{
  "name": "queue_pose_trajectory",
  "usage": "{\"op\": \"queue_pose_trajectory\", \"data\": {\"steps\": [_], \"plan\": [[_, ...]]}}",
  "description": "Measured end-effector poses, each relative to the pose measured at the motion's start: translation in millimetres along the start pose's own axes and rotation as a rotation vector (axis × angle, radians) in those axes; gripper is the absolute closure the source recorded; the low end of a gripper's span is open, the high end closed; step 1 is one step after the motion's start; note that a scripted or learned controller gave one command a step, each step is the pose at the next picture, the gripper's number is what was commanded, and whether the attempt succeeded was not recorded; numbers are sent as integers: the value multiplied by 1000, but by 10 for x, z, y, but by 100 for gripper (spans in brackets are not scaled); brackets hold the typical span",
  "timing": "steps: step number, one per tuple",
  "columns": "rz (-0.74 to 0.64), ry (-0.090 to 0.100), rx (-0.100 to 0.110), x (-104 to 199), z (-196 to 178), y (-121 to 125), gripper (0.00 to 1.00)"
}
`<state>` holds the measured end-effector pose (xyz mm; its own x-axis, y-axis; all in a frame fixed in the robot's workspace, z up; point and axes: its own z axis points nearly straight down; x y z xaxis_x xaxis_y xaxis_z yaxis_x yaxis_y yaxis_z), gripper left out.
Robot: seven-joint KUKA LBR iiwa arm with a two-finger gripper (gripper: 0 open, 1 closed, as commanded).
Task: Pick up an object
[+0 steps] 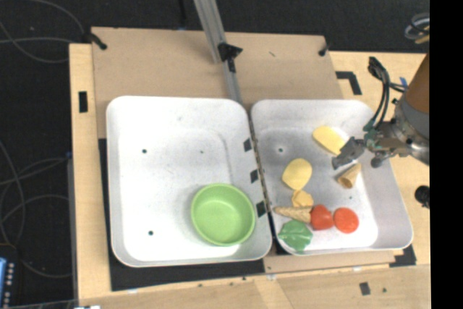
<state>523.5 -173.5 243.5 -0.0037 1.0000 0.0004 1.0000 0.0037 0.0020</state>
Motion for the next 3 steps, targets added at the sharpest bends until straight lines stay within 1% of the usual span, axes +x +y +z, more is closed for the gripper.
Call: {"op": "queue_pose_trajectory", "data": {"steps": [1, 2, 3], "plan": [[1, 0, 0, 0, -1, 0, 0], [6, -2, 5, 5, 428, 33, 0], [6, -3, 5, -34, 932, 122, 0]]}}
